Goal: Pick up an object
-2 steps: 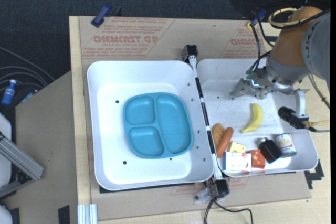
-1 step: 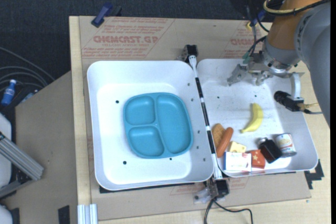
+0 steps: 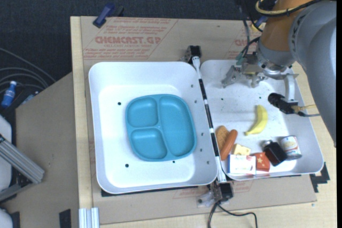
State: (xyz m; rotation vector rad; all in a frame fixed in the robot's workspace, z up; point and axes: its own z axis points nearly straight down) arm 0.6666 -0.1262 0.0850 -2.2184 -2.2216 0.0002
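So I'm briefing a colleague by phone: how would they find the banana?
Look in the right-hand white bin. Near its middle, above the cluster of small items at the front edge, lies the banana: the bin's only yellow, curved object.

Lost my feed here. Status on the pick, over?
Gripper low over right bin's far end, nothing seen held. Banana lying loose mid-bin. Path to it open.

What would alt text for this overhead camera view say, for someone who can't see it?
A grey robot arm's claw hovers over the right bin, which holds a banana, a hot dog and small packages. The left bin holds a blue divided plate.
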